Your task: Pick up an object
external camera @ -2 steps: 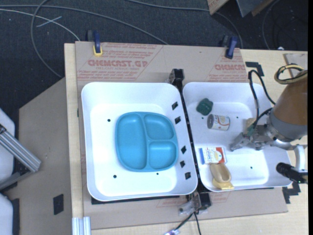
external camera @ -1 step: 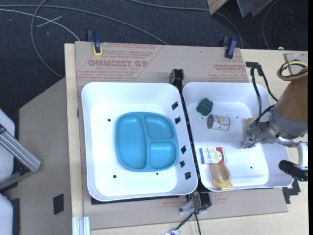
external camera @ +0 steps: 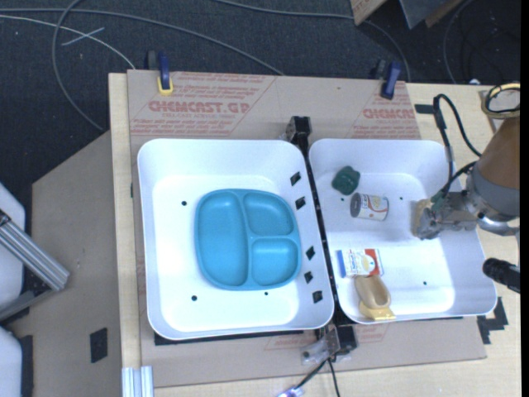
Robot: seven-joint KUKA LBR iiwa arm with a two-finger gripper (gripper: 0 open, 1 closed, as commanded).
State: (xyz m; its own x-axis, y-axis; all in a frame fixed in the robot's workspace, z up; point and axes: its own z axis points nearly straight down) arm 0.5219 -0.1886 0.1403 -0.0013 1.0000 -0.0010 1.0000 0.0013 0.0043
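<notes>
The right bin (external camera: 430, 157) holds a dark green lump (external camera: 345, 179) at its upper left, a small can lying on its side (external camera: 369, 206) just below it, a white and red packet (external camera: 359, 263) lower down, and a tan scoop-shaped piece (external camera: 374, 297) near the front rim. My gripper (external camera: 427, 220) hangs low over the right half of this bin, to the right of the can and apart from it. Nothing shows between its fingers. The left bin (external camera: 165, 222) holds a blue divided plate (external camera: 247, 238).
A black hinged divider (external camera: 307, 213) runs between the two bins. Clamps (external camera: 164, 71) hold the cardboard sheet at the back. A cable (external camera: 446, 135) loops down to the wrist. Bare bin floor lies between the packet and my gripper.
</notes>
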